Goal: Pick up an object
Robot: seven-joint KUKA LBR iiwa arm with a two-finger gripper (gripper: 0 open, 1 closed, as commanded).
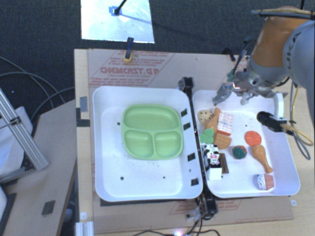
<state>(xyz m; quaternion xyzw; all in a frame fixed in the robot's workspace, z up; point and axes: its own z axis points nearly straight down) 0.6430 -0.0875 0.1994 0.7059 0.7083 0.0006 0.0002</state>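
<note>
Right bin (288, 181), toys (224, 124) below open jaws (232, 96), apart.

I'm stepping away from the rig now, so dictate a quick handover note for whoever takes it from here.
Gripper: open, holding nothing, hovering over the far edge of the right bin.
Objects: all lying in the right bin, mostly along its left side: a cookie, a red and white box, a green ball, a red disc, a drumstick and a few other toys.
Left bin: holds a green divided plate.
Done: nothing picked up yet.
Left: lower onto one object, close on it and lift it.
</note>
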